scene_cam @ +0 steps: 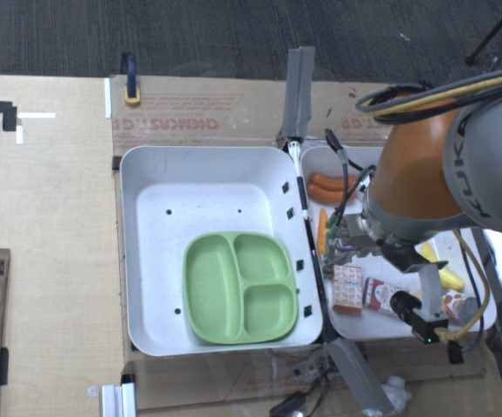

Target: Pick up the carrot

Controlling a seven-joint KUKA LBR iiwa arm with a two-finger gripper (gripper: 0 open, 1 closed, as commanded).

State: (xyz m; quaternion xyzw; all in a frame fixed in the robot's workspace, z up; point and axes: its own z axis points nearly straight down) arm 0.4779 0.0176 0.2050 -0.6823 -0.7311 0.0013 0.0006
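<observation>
The carrot [322, 229] is a thin orange stick lying lengthwise against the left wall of the right bin [355, 328]. My gripper [341, 243] hangs low in that bin, just to the right of the carrot and close to it. The grey and orange arm [425, 176] covers most of the gripper from above. I cannot see anything held in it.
An orange-red sausage [326, 186] lies at the back of the right bin. A red and white carton [348, 287], a small packet [378, 294] and a yellow banana [442, 272] lie near its front. The left bin [147, 233] holds a green divided plate [241, 287].
</observation>
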